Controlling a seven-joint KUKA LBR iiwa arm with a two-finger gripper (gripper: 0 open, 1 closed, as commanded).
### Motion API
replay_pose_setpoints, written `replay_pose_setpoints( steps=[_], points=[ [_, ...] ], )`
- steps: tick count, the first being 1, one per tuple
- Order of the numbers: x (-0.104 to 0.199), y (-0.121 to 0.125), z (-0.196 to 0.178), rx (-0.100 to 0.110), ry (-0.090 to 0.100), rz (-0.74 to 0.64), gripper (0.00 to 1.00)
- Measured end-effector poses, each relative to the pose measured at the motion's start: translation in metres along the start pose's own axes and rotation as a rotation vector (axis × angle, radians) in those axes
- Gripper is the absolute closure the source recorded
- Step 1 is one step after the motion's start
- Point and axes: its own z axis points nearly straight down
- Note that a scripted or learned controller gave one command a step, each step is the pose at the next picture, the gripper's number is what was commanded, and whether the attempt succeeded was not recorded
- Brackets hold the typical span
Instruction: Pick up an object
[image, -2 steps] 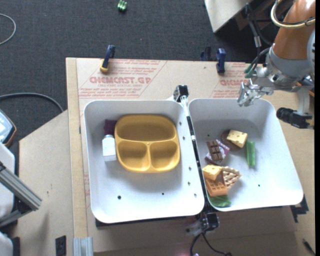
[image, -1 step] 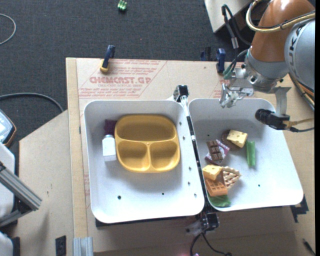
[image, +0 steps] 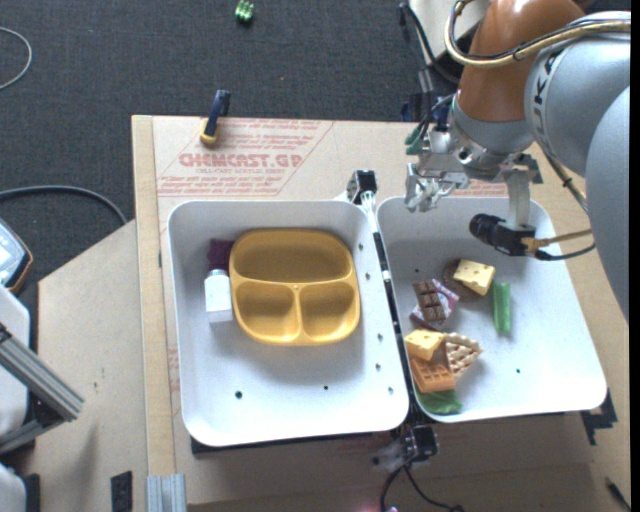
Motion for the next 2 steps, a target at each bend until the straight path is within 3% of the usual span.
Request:
replay_pose_setpoints(
  steps=[1,2],
  points=[
    [0.014,0.005,-0.011,-0.004,-0.001,0.003,1.0],
    [0.019,-0.011,-0.017,0.002,0.0,0.003,1.0]
  ],
)
